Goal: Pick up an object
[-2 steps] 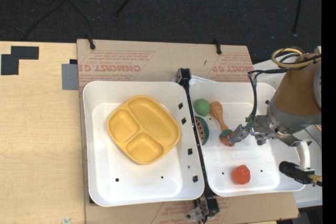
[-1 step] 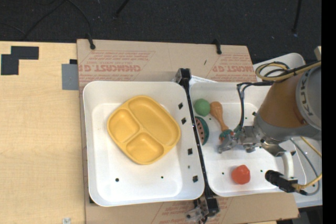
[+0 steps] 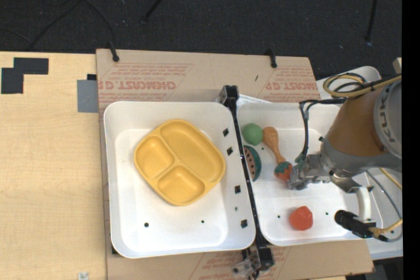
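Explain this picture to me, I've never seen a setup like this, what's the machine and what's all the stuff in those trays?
One camera fixed above a bench looks down at a slant. The grey and orange shape on the right is a robot arm; its gripper reaches down into the right white bin. That bin holds a green ball, a wooden maraca-like toy, and a red object. The left bin holds a yellow divided plate. The gripper is low beside the toy's end; whether it holds anything is unclear.

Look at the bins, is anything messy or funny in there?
Mostly tidy. The yellow tray lies crooked in the left bin, its corners turned toward the walls. In the right bin, a watermelon-slice toy sits pushed right up against the divider. Nothing looks spilled or broken.
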Tool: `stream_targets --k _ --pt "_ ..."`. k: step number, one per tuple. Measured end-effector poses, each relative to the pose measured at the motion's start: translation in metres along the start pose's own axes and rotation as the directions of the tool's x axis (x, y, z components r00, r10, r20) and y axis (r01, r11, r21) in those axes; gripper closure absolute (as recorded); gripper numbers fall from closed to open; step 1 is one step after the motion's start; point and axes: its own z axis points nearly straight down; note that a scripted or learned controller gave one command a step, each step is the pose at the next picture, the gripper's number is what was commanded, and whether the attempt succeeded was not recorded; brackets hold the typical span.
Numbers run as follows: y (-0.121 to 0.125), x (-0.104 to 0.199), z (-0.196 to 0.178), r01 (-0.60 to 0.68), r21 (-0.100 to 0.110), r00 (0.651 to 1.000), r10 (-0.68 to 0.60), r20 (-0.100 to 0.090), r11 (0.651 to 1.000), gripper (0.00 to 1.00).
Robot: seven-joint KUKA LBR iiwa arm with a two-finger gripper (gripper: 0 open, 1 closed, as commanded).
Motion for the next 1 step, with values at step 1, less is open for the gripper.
stream_targets --k 1 --pt "-0.0026 0.0069 -0.0451 0.006 -0.007 1.000 -0.006 0.002 1.000 1.00"
